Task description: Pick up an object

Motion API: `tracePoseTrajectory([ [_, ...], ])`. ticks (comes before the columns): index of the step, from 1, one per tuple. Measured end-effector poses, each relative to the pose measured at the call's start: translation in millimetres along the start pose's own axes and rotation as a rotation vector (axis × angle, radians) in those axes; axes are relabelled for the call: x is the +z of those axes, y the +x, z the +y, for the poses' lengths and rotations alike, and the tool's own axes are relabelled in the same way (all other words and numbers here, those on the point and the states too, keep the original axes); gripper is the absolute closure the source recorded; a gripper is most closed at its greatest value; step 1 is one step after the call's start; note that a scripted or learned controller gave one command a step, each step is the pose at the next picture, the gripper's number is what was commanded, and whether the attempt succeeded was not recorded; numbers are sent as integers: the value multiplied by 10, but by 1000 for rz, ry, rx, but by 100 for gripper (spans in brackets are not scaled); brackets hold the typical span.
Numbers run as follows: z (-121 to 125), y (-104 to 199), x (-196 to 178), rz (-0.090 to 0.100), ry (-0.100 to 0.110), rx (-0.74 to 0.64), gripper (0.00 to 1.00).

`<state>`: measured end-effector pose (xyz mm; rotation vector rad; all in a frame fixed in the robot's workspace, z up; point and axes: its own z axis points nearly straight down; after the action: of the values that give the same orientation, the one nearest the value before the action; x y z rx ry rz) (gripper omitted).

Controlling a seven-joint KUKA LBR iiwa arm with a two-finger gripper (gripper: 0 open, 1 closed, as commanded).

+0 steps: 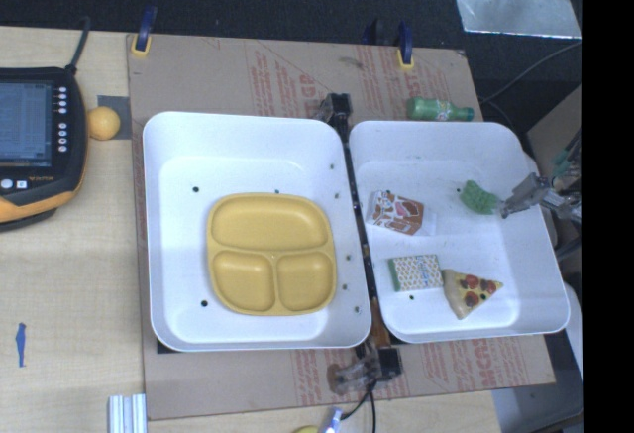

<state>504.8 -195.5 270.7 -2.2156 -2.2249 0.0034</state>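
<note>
**Tool at the right bin's far right rim, beside a green object**

From my remote station I look down on the counter [89, 282]. At its left edge lies a black and orange handheld controller [35, 149], with a small yellow ball [103, 122] just beside it. The left bin [163, 253] holds a yellow divided tray [269, 253]. The right bin [535, 272] holds four things: a brown and white packet [397, 212] near its left wall, a green-patterned card [416, 272] toward its near edge, a toy pizza slice [468, 291] just right of the card, and a small green object [478, 197] toward the far right corner. A green bottle [439, 109] lies on the counter beyond this bin. The tool [507, 208] reaches over the bin's right rim, its tip just beside the green object; I cannot tell how wide its fingers stand.
</note>
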Motion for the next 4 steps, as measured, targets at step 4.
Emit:
tracePoseTrajectory([
  [4, 1230, 690, 1780, 0, -2, 1, 0],
])
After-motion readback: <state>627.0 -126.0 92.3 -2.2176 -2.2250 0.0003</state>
